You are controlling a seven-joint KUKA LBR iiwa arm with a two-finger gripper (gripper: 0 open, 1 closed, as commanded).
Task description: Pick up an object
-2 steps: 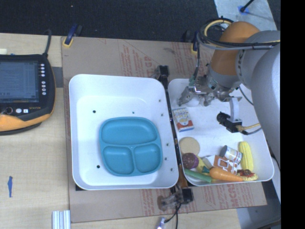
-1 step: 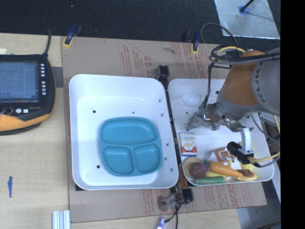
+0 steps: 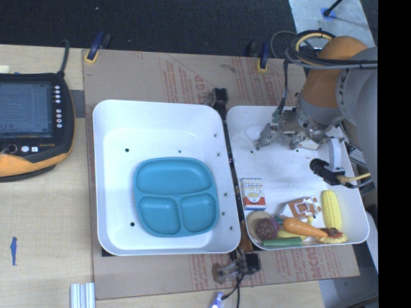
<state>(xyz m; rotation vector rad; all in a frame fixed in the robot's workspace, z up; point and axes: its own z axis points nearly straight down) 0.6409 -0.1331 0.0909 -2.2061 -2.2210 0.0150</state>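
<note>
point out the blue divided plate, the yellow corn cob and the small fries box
blue three-compartment plastic plate [image 3: 174, 195], camera view, on its central ridge
yellow toy corn cob [image 3: 331, 210], camera view, on the cob's middle
small red and white fries box [image 3: 252, 193], camera view, on its front face

- Pendant [image 3: 32, 124]: far left of bench, screen lit, orange-and-black casing, cable at its top.
- Cardboard sheet [image 3: 160, 76]: brown, red print, lies under both bins.
- Clamps [image 3: 94, 47]: blue-yellow, on the sheet's rear edge; a second one [image 3: 262, 56] further right.
- Blue marker [image 3: 13, 250]: on the wood, front left.
- Metal strip [image 3: 82, 294]: ribbed, at the front edge.
- Floor [image 3: 160, 8]: dark carpet behind the bench.
</note>
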